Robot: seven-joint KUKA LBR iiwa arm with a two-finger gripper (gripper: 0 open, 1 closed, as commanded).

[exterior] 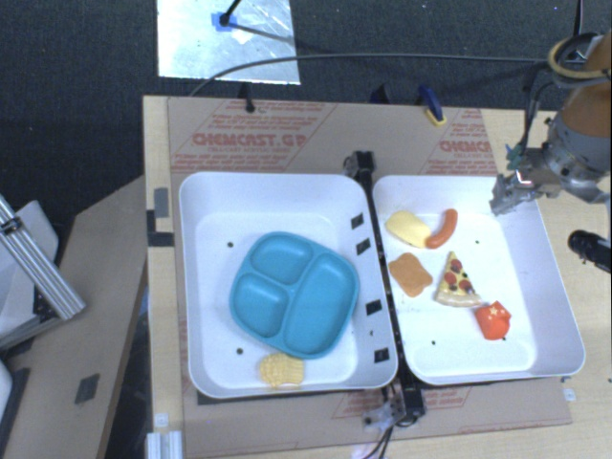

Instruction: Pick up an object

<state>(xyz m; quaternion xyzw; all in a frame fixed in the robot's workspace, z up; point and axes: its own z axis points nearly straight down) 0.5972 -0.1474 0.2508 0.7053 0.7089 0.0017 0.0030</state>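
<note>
Over the right bin's (pixel 559 299) far right corner hangs the hand (pixel 507 199), pointing down. Its grip state cannot be told. Sausage (pixel 442 228) lies nearby.

"CHEMCAST GP" on the cardboard sheet (pixel 251 134)

Robotics laboratory test cell. Indicated by: industrial arm (pixel 579 132) mounted at a bench (pixel 277 127) faced with protective-film sheeting; two shallow white bins (pixel 287 194) clipped side by side; plastic toy food (pixel 457 280) as test objects; aluminium extrusion framing (pixel 33 266) at left; loose cabling (pixel 382 57) over dark carpet; foil sheet (pixel 229 27) taped down.
</note>
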